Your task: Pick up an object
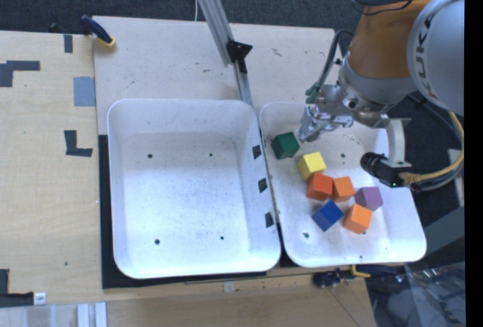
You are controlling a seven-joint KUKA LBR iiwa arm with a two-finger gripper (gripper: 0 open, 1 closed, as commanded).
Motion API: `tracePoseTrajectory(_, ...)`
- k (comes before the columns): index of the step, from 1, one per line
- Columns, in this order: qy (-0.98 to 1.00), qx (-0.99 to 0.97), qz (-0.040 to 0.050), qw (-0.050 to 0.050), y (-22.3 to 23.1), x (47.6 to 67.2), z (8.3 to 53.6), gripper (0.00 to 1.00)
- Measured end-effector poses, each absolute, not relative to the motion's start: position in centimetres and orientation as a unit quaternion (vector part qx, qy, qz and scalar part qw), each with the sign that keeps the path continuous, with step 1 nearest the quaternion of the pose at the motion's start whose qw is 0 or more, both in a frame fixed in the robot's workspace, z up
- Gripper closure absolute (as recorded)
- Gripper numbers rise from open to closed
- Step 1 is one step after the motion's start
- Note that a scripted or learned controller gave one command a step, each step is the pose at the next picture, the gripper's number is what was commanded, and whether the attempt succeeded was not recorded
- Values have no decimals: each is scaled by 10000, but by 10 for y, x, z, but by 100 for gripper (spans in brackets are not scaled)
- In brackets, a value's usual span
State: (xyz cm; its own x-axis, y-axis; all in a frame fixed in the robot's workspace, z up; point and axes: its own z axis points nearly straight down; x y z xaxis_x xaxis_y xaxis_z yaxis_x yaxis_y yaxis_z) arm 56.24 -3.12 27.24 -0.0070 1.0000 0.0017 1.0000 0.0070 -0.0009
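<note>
Here, the gripper (312,127) hangs just beside the green cube (285,145).

We saw the desk (166,61) bearing two white bins: the left bin (121,189) touching the right bin (392,242).

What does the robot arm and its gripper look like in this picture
The arm is bulky and rounded, grey with dark lettering on its shell and a glossy orange band above the wrist. Black cables loop over the top. The gripper is small, metallic silver-grey.
</note>
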Motion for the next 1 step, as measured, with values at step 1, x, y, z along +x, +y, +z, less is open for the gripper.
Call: tracePoseTrajectory(1,-7094,-7048,1,6,17,580,271,100)
